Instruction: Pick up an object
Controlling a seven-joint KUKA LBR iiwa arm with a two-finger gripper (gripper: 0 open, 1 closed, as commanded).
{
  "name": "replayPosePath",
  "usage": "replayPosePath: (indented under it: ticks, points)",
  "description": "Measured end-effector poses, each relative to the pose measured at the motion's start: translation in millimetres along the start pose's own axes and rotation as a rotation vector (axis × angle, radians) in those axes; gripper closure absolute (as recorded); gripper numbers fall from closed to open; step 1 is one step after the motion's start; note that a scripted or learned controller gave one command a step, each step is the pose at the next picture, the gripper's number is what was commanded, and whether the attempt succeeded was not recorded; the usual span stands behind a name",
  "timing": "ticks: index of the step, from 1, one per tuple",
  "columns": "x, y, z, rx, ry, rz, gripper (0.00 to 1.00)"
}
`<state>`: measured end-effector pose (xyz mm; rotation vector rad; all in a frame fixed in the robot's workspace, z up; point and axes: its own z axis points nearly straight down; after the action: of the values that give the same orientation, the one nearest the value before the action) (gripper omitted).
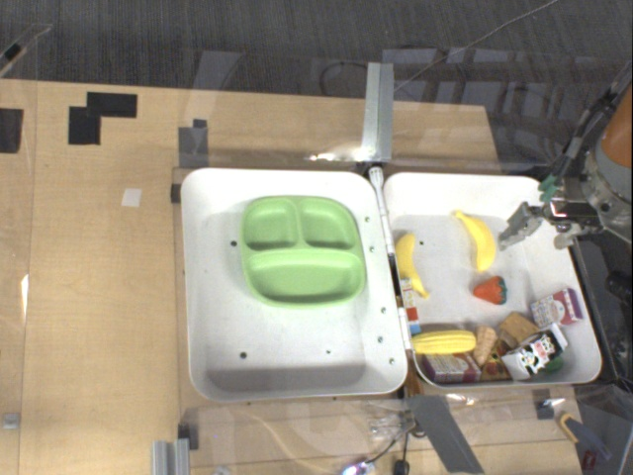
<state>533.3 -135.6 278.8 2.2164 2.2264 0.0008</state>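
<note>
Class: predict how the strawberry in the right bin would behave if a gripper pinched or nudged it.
The strawberry looks small and rounded, so a nudge would likely roll it. Its tapered shape might squirt from a pinch. It lies apart from neighbours, so probably reachable.

a robotics lab test cell: a pale wooden bench (89,295) bears two white bins (198,295) side by side, clamped by metal brackets (379,107). black marker shapes (99,115) sit at far left, cables (465,43) trail over grey carpet (247,18) beyond.
</note>
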Motion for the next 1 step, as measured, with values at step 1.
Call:
replayPosePath:
  ticks: [1]
  points:
    - [2.0,35.8,100.3,0.002,0.001,0.036,0.00]
